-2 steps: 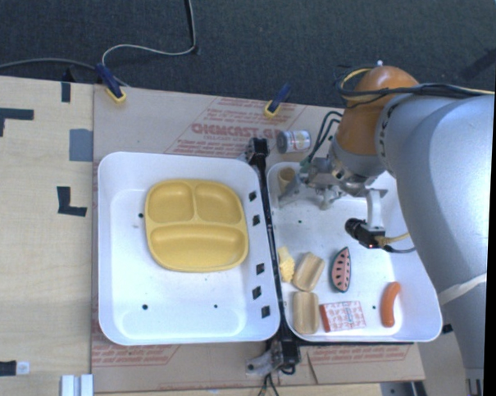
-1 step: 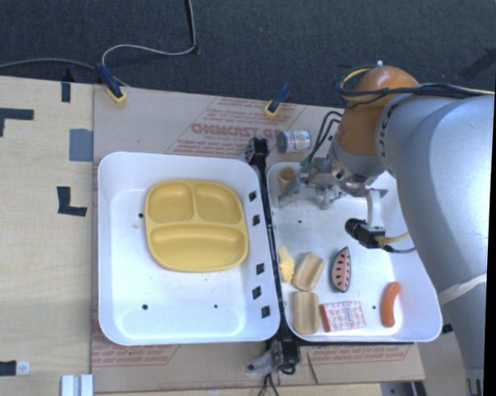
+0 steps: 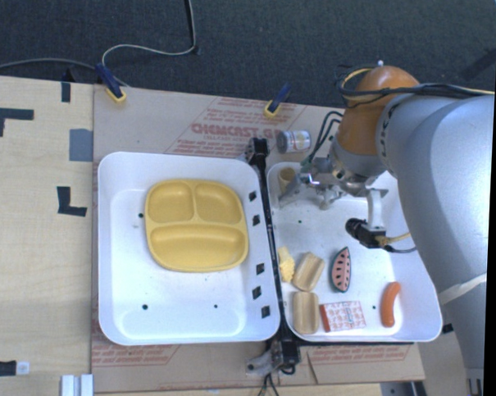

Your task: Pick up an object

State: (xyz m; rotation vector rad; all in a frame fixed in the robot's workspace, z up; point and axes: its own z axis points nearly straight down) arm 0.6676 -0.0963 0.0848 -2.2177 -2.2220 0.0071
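A yellow divided plate [image 3: 197,225] lies in the left bin [image 3: 116,310]. Both bins sit on a cardboard sheet [image 3: 193,129] held by two clamps [image 3: 112,83], blue and yellow. Black tape marks [image 3: 9,119] dot the wooden bench [image 3: 32,266]. A cable [image 3: 148,51] trails over dark carpet [image 3: 239,28].

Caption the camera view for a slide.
Arm's claw lowered into right bin near watermelon slice and sausage; yellow divided plate in left bin.

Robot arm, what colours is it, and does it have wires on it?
The arm is big, round and smooth grey, with a shiny orange band above its wrist. Thin black cables loop around the orange part, and another black cable curls beside the metal gripper.
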